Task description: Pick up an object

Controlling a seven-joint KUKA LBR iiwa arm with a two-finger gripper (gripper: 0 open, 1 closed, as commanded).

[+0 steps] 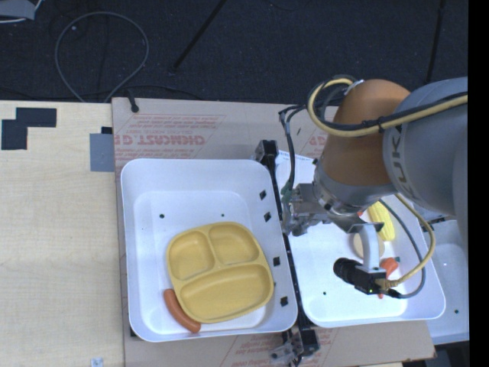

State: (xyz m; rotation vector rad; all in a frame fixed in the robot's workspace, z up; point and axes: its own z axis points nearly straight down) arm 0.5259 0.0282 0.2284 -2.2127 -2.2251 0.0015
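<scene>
The claw sits low at the left wall of the right bin, close against the strip where the two bins meet. The wrist above covers most of it, so I cannot tell whether it is open or closed, and nothing shows in its grasp. The arm, grey with a broad orange band, leans in from the right and hangs over the upper half of that bin.

Just right of the claw, in the same bin, a yellow thing lies partly under the arm. Below that is a small orange piece, also half hidden. The near floor of this bin is bare white.

In the left bin a yellow plate with three compartments lies flat toward the near right corner. An orange sausage lies at its lower left edge, touching or nearly touching it, well apart from the claw.

Both bins rest on cardboard with red print, which sits on a pale wooden bench.
</scene>
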